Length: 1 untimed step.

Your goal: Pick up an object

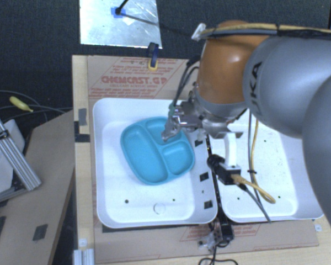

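the blue plate (156,150), a tray with three compartments, lies tilted in the left bin (113,203), a little above the middle of the picture and close to the wall between the two bins. the gripper (171,130) is over the upper right part of the plate, near its rim, but the big grey arm (287,70) covers much of it from the right, so i cannot tell how the tool tip stands or if it really touches the plate. the right bin (281,197) is under the arm, with cables (254,186) hanging across it.

i think the risk is a grasp on the thin, sloped rim: the plate is smooth and wide, so it can slip out or tip. it can also slide against the bin wall if pushed down.
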Motion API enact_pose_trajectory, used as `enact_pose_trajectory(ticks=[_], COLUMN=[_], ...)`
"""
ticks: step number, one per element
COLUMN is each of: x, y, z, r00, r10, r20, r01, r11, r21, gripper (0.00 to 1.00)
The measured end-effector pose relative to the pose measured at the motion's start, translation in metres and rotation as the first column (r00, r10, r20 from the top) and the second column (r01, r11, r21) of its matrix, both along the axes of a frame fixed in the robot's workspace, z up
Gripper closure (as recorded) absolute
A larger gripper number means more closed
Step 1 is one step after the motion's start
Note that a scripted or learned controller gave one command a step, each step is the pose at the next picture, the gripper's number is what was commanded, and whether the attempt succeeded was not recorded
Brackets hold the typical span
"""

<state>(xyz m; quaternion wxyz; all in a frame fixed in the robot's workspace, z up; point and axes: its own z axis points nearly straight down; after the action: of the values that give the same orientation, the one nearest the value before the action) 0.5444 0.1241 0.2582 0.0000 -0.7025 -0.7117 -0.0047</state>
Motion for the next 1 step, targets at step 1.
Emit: enact_pose_trajectory(ticks=[1], x=[0.0484], y=[0.0570], z=[0.1483], r00=[1.000], r10=[-0.003], r20=[0.015], r01=[0.003], r11=[1.000], r21=[0.001], gripper=[0.00])
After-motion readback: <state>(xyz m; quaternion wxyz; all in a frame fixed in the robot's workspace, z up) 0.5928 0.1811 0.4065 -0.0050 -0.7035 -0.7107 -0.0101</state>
